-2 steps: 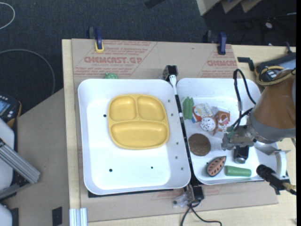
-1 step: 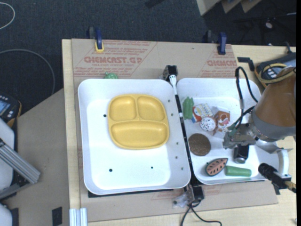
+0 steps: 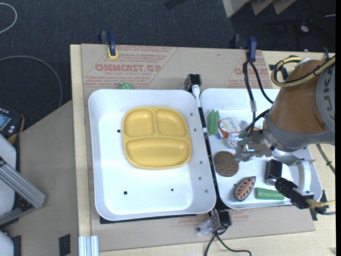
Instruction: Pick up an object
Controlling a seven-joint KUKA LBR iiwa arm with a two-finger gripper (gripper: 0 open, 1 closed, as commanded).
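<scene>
Hand (image 3: pixel 246 146) low in right bin (image 3: pixel 314 170), just right of brown disc (image 3: pixel 226 164), likely lining up a grab; grip state unclear.

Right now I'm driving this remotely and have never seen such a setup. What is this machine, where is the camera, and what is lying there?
The picture comes from a single fixed camera above the bench, looking down at a slant. The grey and orange machine entering from the right is a robot arm; its gripper hangs over the right bin. That bin holds small items: a brown disc, a leaf-shaped piece, a green block, a green piece and a red and white packet. The left bin holds a yellow divided tray. I cannot see anything between the gripper's fingers.
</scene>
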